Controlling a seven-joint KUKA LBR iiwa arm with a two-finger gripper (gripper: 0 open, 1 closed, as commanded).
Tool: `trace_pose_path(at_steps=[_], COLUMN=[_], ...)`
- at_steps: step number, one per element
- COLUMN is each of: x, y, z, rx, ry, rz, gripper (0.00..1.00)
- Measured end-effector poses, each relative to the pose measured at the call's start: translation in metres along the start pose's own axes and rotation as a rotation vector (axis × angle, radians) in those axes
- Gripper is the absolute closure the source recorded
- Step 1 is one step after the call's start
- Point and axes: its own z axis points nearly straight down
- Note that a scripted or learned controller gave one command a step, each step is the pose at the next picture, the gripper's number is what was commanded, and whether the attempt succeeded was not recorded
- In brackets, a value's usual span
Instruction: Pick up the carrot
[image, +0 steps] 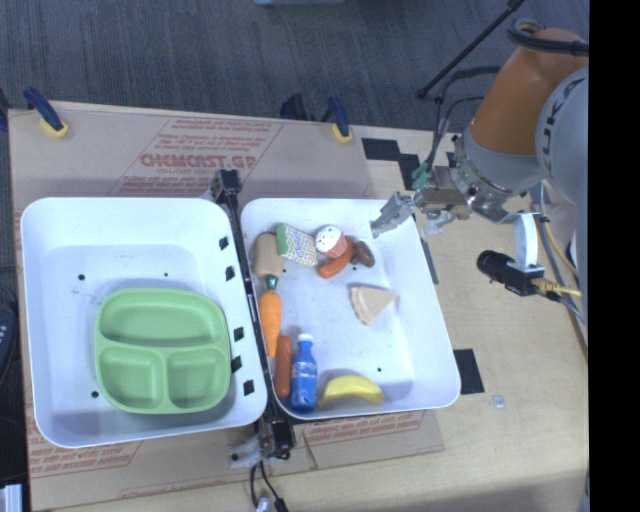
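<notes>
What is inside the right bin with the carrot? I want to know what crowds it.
The right bin holds the carrot, a blue bottle, a banana, a wedge and small toys bunched at its far end, partly overlapping.

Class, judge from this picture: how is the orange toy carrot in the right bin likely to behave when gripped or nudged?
The orange toy carrot looks like rigid moulded plastic, so probably stiff and light. Its tapered, rounded body may roll or slip between fingers. Lying against the right white bin wall beside the blue bottle, it leaves little room.
</notes>
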Motion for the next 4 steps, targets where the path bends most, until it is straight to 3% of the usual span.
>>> trace_pose_path(at_steps=[1,2,3,4], x=[0.064,0.086,0.089,0.089], y=[-0.036,-0.051,-0.022,-0.079], z=[0.121,0.177,0.177,0.179], rx=[0.002,-0.006,-0.003,0.003], ry=[0.001,-0.009,-0.002,0.002], rz=[-0.099,-0.061,0.214,0.387], gripper=[0.00,0.00,0.00,0.00])
